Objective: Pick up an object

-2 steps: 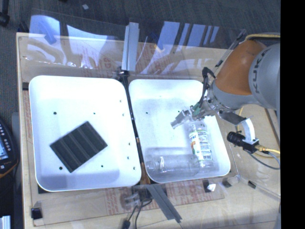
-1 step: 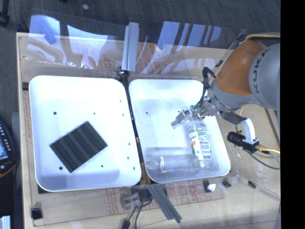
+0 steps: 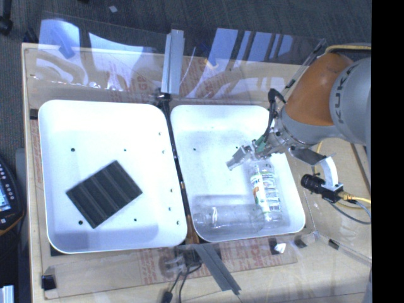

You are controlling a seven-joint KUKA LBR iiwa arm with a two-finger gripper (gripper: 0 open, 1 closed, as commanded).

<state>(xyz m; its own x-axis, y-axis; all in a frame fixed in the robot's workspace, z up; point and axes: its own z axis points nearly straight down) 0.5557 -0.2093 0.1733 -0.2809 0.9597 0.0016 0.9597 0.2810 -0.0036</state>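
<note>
Since the gripper (image 3: 243, 156) hangs just above the bottle's (image 3: 265, 191) far end in the right bin (image 3: 189, 169), grip unreadable, you risk the round bottle rolling toward the clear bottle (image 3: 227, 216) if contact lands off-centre.

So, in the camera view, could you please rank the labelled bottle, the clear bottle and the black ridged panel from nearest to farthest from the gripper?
1. Labelled bottle, right bin, just below the gripper.
2. Clear bottle, lying along the right bin's front.
3. Black ridged panel, left bin.
</note>
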